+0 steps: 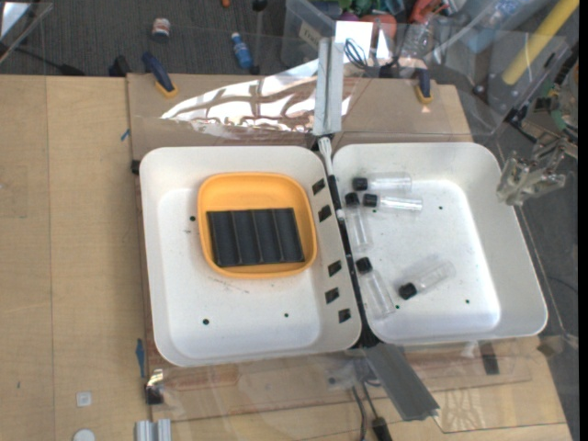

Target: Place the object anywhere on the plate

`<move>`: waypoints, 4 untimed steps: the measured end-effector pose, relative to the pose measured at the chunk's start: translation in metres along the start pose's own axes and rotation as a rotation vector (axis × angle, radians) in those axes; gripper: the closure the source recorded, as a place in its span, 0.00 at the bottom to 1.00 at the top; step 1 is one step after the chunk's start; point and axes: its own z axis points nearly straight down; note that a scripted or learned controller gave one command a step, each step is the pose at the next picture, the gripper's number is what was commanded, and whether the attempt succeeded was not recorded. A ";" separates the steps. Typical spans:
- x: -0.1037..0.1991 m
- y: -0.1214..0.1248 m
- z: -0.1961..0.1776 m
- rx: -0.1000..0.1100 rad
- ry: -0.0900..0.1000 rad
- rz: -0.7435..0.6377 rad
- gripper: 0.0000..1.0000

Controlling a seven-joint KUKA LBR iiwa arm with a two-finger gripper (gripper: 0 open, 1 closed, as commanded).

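The claw [525, 178] shows faintly at the right rim of the right bin [478, 315], and I cannot tell whether it is spread or pressed together. Well apart from it, the black ridged block [254, 236] lies flat on the orange plate [253, 187] in the left bin [175, 320]; clear black-capped vials [397, 204] lie scattered in the right bin

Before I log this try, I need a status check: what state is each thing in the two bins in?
Orange plate: flat in the left bin, holding a black ribbed insert, no vial on it.
Clear vials with black caps: capped, lying on their sides, scattered in the right bin, none on the plate.
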 end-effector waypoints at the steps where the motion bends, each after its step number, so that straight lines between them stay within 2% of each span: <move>1: -0.019 -0.028 -0.117 0.008 -0.001 -0.293 1.00; 2: -0.020 -0.028 -0.193 0.007 -0.001 -0.521 1.00; 3: -0.018 -0.028 -0.193 0.005 -0.001 -0.554 1.00; 4: -0.020 -0.026 -0.192 0.004 0.000 -0.913 1.00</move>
